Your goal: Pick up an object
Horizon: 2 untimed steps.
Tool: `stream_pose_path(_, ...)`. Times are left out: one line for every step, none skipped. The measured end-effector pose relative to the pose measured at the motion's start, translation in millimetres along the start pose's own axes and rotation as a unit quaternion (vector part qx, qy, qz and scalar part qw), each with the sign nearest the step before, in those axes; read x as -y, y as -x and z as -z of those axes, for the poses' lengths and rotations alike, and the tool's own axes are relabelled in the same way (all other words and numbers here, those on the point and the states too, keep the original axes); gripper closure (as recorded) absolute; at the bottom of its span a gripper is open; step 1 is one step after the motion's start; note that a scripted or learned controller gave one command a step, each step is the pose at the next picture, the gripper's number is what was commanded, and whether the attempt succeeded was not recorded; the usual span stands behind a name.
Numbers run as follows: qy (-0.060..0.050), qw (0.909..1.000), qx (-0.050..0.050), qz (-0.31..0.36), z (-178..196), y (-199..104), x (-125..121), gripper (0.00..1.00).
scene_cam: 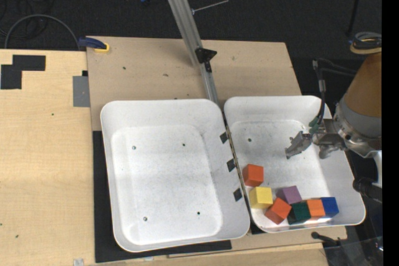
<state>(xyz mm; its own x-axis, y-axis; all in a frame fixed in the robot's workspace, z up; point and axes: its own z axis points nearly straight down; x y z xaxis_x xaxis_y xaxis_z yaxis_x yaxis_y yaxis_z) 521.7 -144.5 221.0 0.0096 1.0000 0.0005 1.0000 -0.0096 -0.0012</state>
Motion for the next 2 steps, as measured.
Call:
stream_pose_path(0.0,1.0,0.0,0.0,0.0,0.0,0.0,0.0)
stream_pose_path(0.0,1.0,0.0,-0.001,0.0,0.1,0.0,0.0)
